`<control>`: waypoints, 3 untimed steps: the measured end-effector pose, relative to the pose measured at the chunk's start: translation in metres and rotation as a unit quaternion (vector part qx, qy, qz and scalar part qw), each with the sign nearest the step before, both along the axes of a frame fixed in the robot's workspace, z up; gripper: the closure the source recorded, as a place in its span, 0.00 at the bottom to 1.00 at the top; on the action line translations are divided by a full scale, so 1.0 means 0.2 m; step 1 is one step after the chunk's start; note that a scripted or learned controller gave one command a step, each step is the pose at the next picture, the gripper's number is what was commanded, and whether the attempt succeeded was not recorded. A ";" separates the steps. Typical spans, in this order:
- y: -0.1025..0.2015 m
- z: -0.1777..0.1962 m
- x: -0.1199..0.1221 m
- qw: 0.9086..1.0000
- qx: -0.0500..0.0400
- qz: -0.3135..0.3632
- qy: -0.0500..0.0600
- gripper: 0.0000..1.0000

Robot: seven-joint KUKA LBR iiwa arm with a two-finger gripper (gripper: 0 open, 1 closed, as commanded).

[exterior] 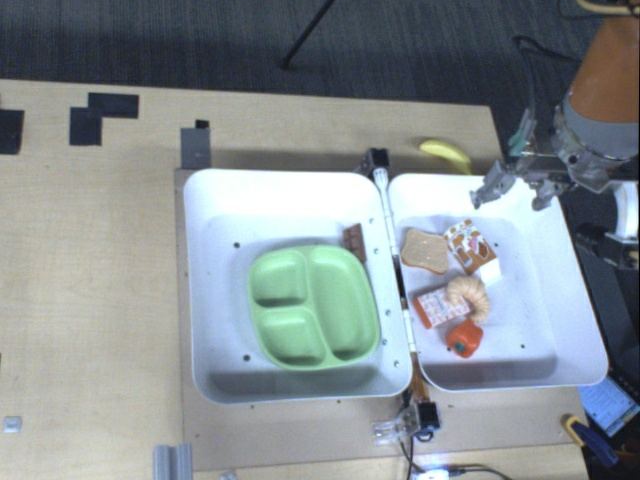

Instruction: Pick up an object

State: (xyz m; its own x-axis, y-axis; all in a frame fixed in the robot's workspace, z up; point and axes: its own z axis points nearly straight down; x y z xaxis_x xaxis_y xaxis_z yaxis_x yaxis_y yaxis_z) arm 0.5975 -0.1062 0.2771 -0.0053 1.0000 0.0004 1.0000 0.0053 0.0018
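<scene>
holding a green tray [313,306]: left bin [215,268]

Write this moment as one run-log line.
end effector: above right white bin's far edge, nothing held | pale bread slice, croissant: in right bin | green divided plastic tray: left bin

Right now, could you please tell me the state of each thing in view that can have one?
Gripper: raised over the right bin's far edge, holding nothing visible.
Green tray: flat in the left bin, compartments bare.
Bread slice: lying flat in the right bin.
Croissant: resting against the orange packet.
Red pepper: lying near the right bin's front.
Banana: on the bench, outside the bins.
</scene>
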 end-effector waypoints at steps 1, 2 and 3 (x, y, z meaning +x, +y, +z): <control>-0.07 -0.94 0.21 1.000 -0.002 -0.001 -0.005 0.00; -0.06 -0.87 0.22 1.000 -0.001 0.000 -0.008 1.00; 0.15 -0.46 -0.11 1.000 0.000 0.000 0.000 1.00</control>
